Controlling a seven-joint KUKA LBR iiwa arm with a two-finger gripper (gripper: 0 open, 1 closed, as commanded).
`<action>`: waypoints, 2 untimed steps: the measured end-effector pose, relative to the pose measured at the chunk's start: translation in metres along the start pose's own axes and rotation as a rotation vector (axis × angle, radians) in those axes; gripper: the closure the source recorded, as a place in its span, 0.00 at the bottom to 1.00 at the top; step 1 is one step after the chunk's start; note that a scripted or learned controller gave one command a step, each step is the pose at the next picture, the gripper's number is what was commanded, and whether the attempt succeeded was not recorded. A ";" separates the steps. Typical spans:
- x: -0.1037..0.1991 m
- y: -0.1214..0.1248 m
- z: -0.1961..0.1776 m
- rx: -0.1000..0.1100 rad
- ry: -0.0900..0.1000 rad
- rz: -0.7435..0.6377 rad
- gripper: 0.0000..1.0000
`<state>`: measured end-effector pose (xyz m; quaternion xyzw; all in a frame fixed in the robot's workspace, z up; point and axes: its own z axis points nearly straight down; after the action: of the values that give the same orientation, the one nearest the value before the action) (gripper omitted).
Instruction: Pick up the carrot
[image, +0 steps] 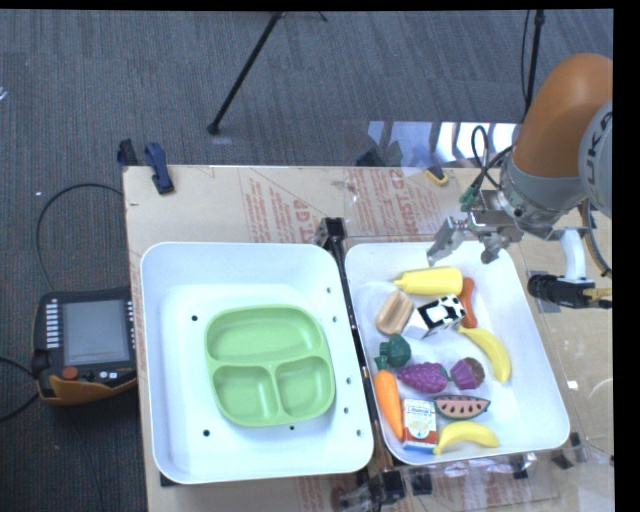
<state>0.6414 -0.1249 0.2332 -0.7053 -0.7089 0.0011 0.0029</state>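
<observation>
Camera view: end effector (468, 240) spread open above carrot (388, 403) bin (535, 340).

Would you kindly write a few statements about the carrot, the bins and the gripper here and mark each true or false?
1. The carrot lies in the right bin. True.
2. The gripper holds the carrot. False: it hovers open at the bin's far edge, away from the carrot.
3. The green tray sits in the left bin. True.
4. The carrot rests on the green tray. False: it lies beside the right bin's left wall.
</observation>
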 end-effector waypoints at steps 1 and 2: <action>0.036 -0.059 0.057 0.008 0.001 0.169 0.00; 0.029 -0.108 0.150 0.004 0.001 -0.098 0.00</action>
<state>0.5329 -0.0957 0.0837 -0.6698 -0.7425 0.0019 0.0047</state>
